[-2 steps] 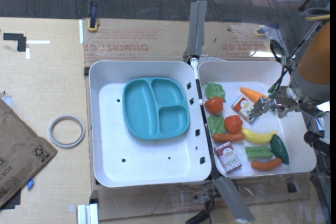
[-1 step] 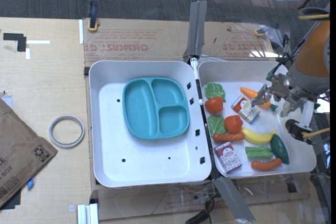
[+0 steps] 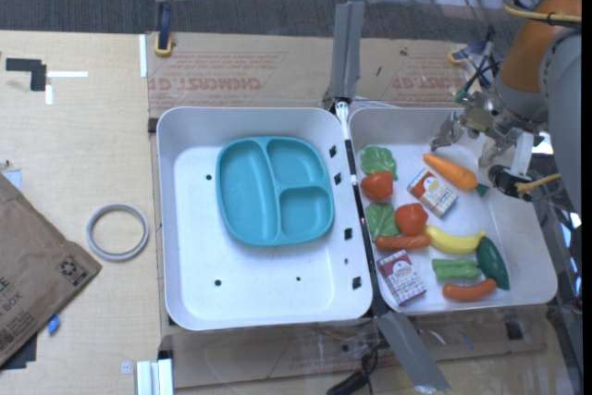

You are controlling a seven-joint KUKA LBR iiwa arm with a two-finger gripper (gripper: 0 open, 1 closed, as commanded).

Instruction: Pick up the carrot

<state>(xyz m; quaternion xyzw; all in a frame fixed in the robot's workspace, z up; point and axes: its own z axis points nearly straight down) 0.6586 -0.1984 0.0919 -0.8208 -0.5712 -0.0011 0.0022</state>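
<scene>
Tape ring (image 3: pixel 117 230) is lying on the bench (image 3: pixel 74 143), left of both bins. Left bin (image 3: pixel 185 291) is holding a teal tray (image 3: pixel 275 190), three compartments. Right bin (image 3: pixel 527 236) is holding a jumble: lettuce (image 3: pixel 377 160) and tomato (image 3: pixel 376 186) by the divider, small cartons (image 3: pixel 437 193), banana (image 3: pixel 455 241), more toy veg near the front. Carrot (image 3: pixel 450 170) is lying at a slant in the right bin's back half, touching a carton's upper edge. Gripper (image 3: pixel 477 136) is hovering just above and right of the carrot, fingers spread wide, gripping nothing.
</scene>
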